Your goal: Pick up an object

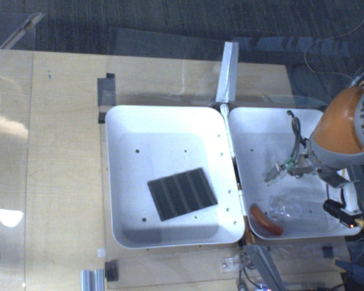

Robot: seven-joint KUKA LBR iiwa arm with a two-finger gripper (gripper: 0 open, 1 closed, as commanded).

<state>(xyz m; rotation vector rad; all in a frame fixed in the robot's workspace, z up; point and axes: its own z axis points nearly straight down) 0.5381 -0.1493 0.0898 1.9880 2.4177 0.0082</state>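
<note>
— Where is the sausage (266, 220) found?

— In the right bin (255, 139), at the near-left corner, long axis slanting along the near wall.

— And the gripper (279, 171)?

— It is seen above, the sausage lying toward the near side; its finger state cannot be told.

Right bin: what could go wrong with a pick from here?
1. The red sausage lies against the right bin's near-left corner wall, so the pincer may hit the rim.
2. A clear, hard-to-see object lies beside it; a grasp there could miss or slip.
</note>
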